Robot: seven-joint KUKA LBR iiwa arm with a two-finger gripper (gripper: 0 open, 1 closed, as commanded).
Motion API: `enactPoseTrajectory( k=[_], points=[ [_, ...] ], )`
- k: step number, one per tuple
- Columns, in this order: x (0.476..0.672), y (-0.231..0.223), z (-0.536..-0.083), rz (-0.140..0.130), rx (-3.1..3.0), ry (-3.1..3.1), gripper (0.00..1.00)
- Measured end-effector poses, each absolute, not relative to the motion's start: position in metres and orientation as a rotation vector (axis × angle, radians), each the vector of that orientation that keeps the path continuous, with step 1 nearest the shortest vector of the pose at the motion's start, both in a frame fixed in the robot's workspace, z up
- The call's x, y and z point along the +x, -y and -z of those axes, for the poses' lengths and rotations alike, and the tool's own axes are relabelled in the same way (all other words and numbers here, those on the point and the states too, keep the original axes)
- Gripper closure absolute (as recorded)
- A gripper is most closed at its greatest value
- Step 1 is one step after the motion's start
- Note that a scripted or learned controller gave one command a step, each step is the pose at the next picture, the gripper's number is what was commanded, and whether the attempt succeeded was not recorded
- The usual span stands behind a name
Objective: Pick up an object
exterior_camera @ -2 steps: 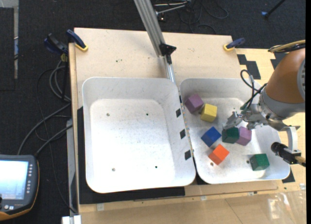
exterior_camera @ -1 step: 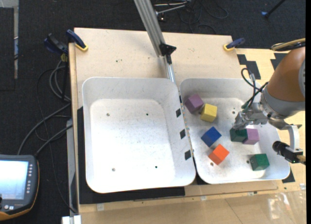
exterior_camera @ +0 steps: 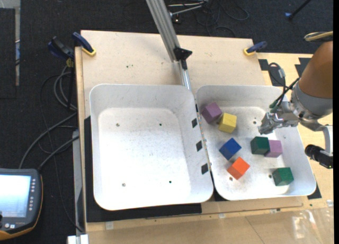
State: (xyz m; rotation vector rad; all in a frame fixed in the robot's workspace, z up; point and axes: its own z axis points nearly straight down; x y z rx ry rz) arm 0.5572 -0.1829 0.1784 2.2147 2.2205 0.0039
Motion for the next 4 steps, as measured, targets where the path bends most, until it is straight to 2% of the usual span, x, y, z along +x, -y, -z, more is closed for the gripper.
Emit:
enactPoseTrajectory(
  k=[2, 4],
  points=[
    [0.567, 0.187, -0.265, -0.004, 2.214, -2.220, 1.00],
    [0.561, 0.100, -0.259, -0.001, 2.214, -2.230, 1.00]
  ],
)
